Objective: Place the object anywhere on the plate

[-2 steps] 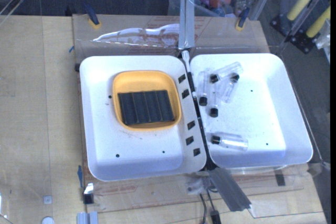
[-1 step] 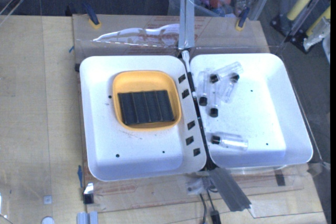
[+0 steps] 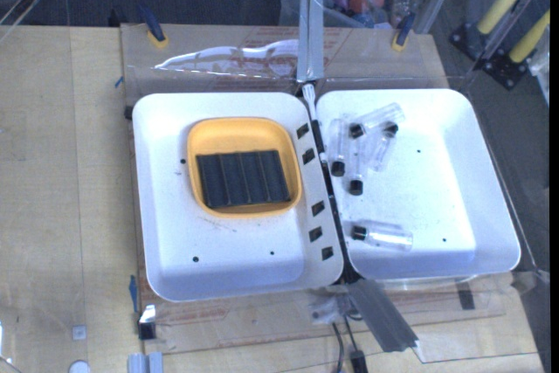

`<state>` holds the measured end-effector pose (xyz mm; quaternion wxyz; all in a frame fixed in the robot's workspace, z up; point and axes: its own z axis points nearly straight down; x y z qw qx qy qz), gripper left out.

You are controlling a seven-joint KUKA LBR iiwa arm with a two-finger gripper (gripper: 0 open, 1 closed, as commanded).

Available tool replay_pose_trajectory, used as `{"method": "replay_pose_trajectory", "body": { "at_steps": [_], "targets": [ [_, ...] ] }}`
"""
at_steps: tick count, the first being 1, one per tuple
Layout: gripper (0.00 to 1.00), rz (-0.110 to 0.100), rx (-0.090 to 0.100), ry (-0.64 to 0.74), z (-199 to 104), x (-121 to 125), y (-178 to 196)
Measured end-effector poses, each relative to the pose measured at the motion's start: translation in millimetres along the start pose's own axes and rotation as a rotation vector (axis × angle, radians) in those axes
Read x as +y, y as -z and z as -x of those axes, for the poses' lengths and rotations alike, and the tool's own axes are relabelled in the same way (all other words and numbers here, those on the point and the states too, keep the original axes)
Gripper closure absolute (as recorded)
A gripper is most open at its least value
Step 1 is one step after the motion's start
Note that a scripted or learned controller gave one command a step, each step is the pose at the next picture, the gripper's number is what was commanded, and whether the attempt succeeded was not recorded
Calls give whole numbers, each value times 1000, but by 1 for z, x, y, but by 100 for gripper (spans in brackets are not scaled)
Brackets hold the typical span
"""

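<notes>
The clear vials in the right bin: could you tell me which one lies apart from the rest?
The lone vial nearest the bin's front edge, lying on its side with its black cap pointing left. The other vials sit bunched together in the back-left part of the right bin.

Dark ribbed rectangular block (image 3: 242,178) lies flat on the yellow-orange plate (image 3: 203,139) in the left bin

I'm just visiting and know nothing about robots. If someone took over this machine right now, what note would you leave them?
Left bin: yellow plate carrying a dark ridged block.
Right bin: several clear tubes with black caps, most clustered by the divider, one lying apart nearer the front.
Done: no tube is on the plate yet.
Left: pick up a tube and set it anywhere on the plate.
</notes>
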<state>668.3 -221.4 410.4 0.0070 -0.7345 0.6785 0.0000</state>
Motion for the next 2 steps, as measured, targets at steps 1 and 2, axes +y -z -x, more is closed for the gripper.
{"method": "replay_pose_trajectory", "body": {
  "at_steps": [1, 2],
  "targets": [
    [100, 13, 3, 337, 11, 51, -84],
    [100, 7, 4, 560, 8, 14, -42]
  ]
}}
